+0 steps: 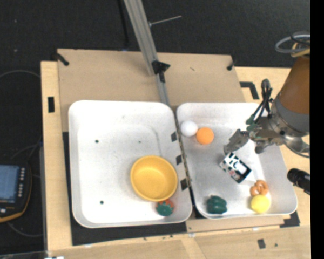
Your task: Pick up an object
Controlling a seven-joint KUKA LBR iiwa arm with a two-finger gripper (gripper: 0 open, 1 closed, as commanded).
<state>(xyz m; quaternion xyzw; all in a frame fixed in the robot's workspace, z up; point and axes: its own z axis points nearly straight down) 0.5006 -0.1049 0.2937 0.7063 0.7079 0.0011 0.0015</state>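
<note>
Arm's [291, 99] reaching in over the right white plastic bin [205, 112], and its two-finger gripper [242, 142] looks spread wide, nothing between the fingers. It's hanging just above a small black-and-white box-shaped thing [236, 167], which lies tilted on the bin floor right beneath it. Same bin has a white ball [189, 128] touching an orange ball [205, 136] up near the divider, a dark green lumpy toy [216, 204] at the front edge, and a yellow ball [260, 203] with a little orange ring-shaped piece [258, 188] just behind it. Left white bin [97, 123] holds a yellow plastic bowl [154, 177], with a small green and red toy [164, 207] tucked beside it.
</note>
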